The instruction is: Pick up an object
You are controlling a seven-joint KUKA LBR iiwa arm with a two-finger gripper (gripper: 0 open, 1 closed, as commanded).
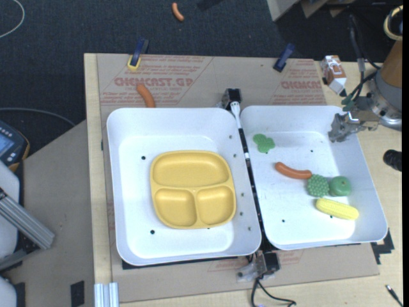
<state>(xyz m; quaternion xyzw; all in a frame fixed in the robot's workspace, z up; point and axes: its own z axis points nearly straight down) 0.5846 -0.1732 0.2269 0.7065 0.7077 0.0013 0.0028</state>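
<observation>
The right bin (364, 230) holds a green leafy piece (262, 143), an orange sausage (293, 170), a green broccoli floret (317, 185), a small green round piece (341, 185) and a yellow corn cob (337, 208). My gripper (340, 128) hangs over the bin's upper right corner, near the rim. It is well apart from every object, and the round green piece is the closest, below it. I see nothing held in it.
The left bin (128, 235) carries a yellow divided plate (192, 188). A loose orange sausage (146, 95) lies on the board behind that bin, another sausage (177, 11) on the floor. Blue clamps (137, 51) (284, 57) grip the board's far edge.
</observation>
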